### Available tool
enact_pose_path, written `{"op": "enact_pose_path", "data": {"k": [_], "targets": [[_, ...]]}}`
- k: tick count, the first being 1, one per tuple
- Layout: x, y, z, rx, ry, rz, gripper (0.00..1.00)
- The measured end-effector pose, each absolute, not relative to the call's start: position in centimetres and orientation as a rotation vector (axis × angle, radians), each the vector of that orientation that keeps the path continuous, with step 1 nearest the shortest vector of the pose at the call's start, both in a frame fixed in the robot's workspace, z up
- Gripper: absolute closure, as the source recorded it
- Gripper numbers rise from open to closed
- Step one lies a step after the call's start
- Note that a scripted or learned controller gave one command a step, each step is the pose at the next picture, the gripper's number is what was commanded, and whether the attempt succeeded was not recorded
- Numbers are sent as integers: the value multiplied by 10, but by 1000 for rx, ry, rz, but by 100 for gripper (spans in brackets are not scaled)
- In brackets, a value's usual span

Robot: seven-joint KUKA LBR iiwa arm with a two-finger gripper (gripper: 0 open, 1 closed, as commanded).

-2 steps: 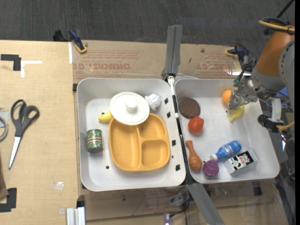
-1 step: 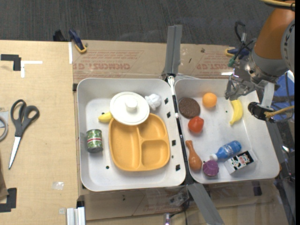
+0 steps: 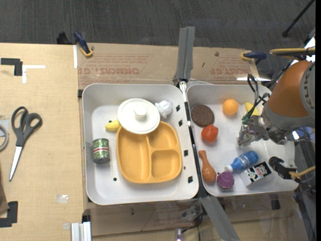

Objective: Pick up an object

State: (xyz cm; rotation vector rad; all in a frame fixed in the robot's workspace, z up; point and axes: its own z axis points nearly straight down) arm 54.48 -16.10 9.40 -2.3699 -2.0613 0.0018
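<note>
My gripper point(image 3: 246, 136) hangs low over the right side of the right bin point(image 3: 220, 95), reaching in from the right under the orange band of the arm. Just below it lies a blue bottle point(image 3: 243, 161), and a small white and black carton point(image 3: 256, 173) lies beside the bottle. Left of the gripper sits a red tomato-like thing point(image 3: 209, 133). An orange ball point(image 3: 230, 107) and a bit of yellow point(image 3: 249, 106) lie behind it. I see nothing held by the gripper.
The right bin also holds a brown disc point(image 3: 202, 114), a tan drumstick point(image 3: 206, 167) and a purple thing point(image 3: 225, 180). The left bin point(image 3: 95, 174) holds a yellow divided plate point(image 3: 149, 156), a white lid point(image 3: 139, 115), a green can point(image 3: 101, 150) and a yellow piece point(image 3: 112, 125). Scissors point(image 3: 22, 129) lie on the bench at left.
</note>
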Motion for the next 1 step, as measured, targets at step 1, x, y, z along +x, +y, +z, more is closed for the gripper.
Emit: {"op": "enact_pose_path", "data": {"k": [1], "targets": [[545,-161,94,-2370,-2061,2,0]]}}
